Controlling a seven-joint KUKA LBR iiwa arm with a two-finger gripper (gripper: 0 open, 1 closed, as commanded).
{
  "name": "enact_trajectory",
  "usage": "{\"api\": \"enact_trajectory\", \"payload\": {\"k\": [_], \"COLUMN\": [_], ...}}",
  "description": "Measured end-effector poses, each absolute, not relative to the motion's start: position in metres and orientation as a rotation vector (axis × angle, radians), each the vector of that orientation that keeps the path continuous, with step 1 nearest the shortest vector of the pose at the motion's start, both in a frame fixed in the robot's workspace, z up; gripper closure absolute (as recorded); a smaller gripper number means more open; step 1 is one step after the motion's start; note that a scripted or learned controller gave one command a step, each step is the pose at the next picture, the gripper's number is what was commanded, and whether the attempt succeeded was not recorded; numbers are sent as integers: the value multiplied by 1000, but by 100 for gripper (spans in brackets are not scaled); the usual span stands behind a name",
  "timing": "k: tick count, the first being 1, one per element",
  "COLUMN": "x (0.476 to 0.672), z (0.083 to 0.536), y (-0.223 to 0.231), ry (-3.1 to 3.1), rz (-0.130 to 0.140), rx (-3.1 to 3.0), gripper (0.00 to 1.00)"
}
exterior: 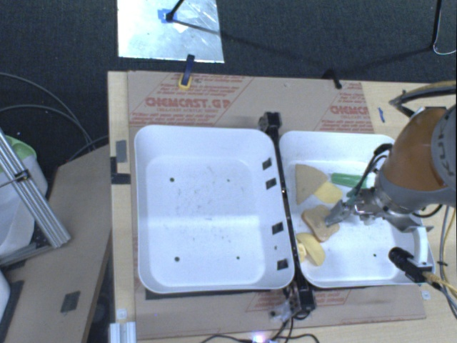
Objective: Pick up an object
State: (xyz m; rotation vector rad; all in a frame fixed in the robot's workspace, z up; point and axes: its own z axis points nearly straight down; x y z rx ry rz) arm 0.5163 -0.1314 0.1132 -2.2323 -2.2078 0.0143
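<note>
My fingers (335,215) hang low in the right white plastic bin (357,266), tips beside the flat tan wedge-shaped block (319,224); I cannot tell whether they have clenched.

You saw dark carpet (57,27) around the bench, with a shiny metal sheet (170,21) lying on it far beyond the tool. A brown printed board (235,97) covered the bench top beneath both bins, and an aluminium frame rail (32,195) slanted well off to the tool's far side.
</note>
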Motion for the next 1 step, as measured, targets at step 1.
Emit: {"api": "enact_trajectory", "payload": {"k": [1], "x": [567], "z": [83], "y": [-82], "ry": [-2232], "rz": [-5], "rx": [-2212], "gripper": [0]}}
